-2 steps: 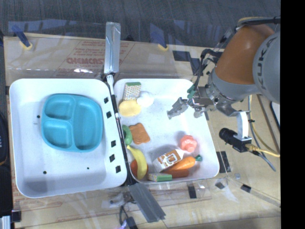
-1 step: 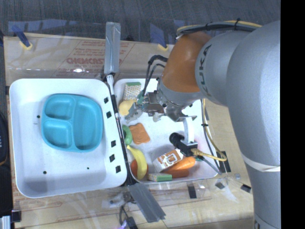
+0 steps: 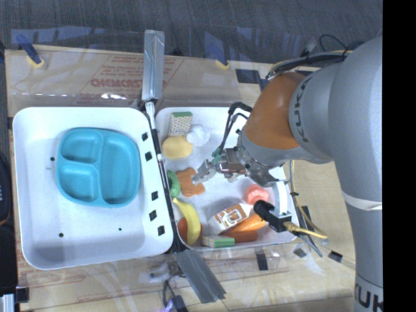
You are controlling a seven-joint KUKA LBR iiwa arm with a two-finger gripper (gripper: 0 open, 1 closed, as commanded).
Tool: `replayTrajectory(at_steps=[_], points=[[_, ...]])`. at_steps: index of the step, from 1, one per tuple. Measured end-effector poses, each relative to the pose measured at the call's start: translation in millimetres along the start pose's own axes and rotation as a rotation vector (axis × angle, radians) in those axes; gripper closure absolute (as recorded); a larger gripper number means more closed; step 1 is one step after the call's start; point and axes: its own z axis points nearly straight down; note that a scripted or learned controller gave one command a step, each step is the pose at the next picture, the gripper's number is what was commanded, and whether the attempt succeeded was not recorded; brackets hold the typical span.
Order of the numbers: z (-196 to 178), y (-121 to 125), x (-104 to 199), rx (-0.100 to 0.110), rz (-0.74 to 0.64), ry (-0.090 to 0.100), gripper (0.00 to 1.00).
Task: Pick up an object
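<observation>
Camera view: the gripper, jaw state unclear, hovers beside the orange toy, seemingly light, rigid plastic, best pinched across its middle.

A robotics lab bench: left of the gripper sit two shallow white bins side by side on a plastic-covered board taped down at its corners, with cables trailing to its right and grey carpet beyond it

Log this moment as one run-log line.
arm: over right bin | gripper: above orange toy | grasp: unconfirmed | left bin: blue tray
</observation>
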Motion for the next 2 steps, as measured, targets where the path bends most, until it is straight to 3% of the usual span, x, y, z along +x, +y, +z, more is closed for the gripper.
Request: replayTrajectory(at_steps=[1, 2], points=[[-120, 3, -22, -0.006, -0.127, -0.001, 0.0], [-126, 19, -58, -0.006, -0.511, -0.003, 0.0]])
